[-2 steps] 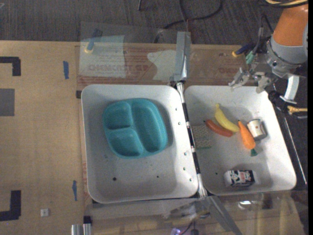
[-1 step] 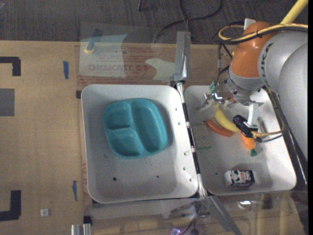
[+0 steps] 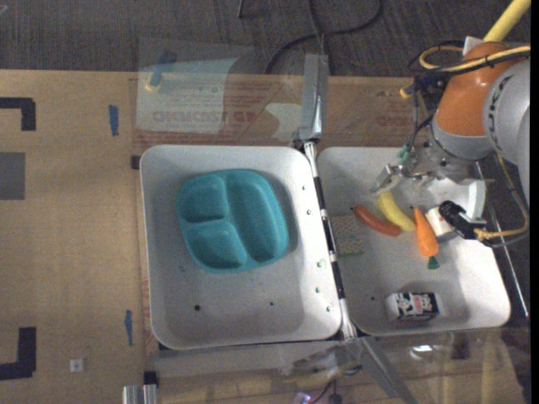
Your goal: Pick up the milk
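Overhead, the claw (image 3: 402, 175) hangs spread wide above the banana (image 3: 394, 211), well apart from the milk (image 3: 413, 305).

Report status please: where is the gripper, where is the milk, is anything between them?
Gripper high in right bin, over banana. Milk carton on its side near front wall, untouched. Carrot and hot dog lie between.

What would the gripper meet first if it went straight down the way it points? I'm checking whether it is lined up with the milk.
Probably the yellow banana, which lies just below the gripper; depth is unclear. The small black-and-white milk carton sits apart, near the right white bin's front edge.
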Motion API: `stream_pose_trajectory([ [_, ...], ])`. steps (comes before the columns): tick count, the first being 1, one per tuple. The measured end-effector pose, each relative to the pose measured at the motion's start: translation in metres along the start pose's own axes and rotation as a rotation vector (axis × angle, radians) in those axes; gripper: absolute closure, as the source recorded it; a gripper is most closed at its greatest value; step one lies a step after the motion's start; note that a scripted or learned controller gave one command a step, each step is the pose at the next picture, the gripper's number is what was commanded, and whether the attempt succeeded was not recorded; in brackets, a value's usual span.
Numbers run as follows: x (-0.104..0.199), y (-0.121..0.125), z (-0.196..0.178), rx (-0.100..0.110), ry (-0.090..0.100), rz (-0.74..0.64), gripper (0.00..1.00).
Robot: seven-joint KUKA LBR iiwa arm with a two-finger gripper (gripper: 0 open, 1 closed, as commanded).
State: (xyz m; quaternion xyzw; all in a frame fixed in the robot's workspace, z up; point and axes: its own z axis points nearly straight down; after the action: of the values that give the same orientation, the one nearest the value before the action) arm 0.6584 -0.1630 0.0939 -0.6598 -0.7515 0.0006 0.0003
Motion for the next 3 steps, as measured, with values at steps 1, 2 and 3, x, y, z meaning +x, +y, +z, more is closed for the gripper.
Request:
stream_pose_trajectory([
  [1,-0.0352,0.0066,0.0088,-0.003,0.003,0.258,0.00],
  [2,-0.0396,0.0087,0.0079,-0.001,0.014,0.304,0.00],
  [3,-0.0431,0.0058,0.0071,0.017,0.019,0.571,0.00],
])
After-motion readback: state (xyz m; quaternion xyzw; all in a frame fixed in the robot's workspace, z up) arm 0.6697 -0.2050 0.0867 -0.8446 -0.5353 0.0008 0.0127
